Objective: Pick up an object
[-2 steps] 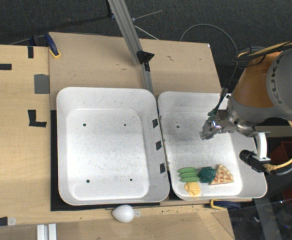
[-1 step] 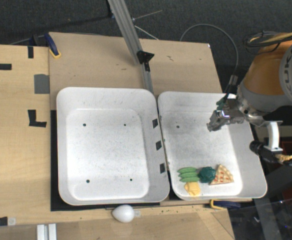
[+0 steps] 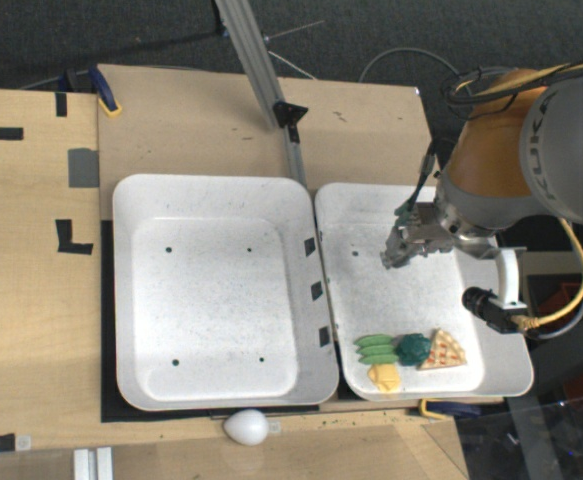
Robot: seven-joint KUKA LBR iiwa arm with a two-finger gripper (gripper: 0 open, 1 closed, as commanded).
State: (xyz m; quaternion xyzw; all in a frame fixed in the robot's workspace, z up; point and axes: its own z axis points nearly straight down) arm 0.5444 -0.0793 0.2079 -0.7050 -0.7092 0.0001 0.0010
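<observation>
1. Nearest the camera, a small white egg-shaped object (image 3: pixel 246 427) lies on the bench edge just outside the front rim of the left bin (image 3: pixel 131 268).
2. Just behind it, in the front end of the right bin (image 3: pixel 371 208), sits a tight cluster of toy foods: a green pod-like piece (image 3: pixel 375 346), a dark teal lump (image 3: pixel 412 347), a yellow piece (image 3: pixel 384 375) and an orange-and-tan wedge (image 3: pixel 444 352). They touch or nearly touch one another.
3. The gripper (image 3: pixel 399 252) hangs over the middle of the right bin, apart from the cluster, with bare bin floor between them. I cannot tell how its fingers stand; the dark tip is too small and blurred, and nothing is visibly between them.
4. By my judgement the step in hand is the approach to a pick: nothing is lifted yet.
5. To do it well, the arm should travel toward the front of the bin and come down on a piece at the cluster's edge. The wedge or the green pod look easiest, each having an open side.
6. A descent into the centre risks closing on two pieces or pushing them apart.
7. The cluster is near the front rim, so the descent should keep off that wall.
8. The left bin's white floor shows a few small dark dots.
</observation>
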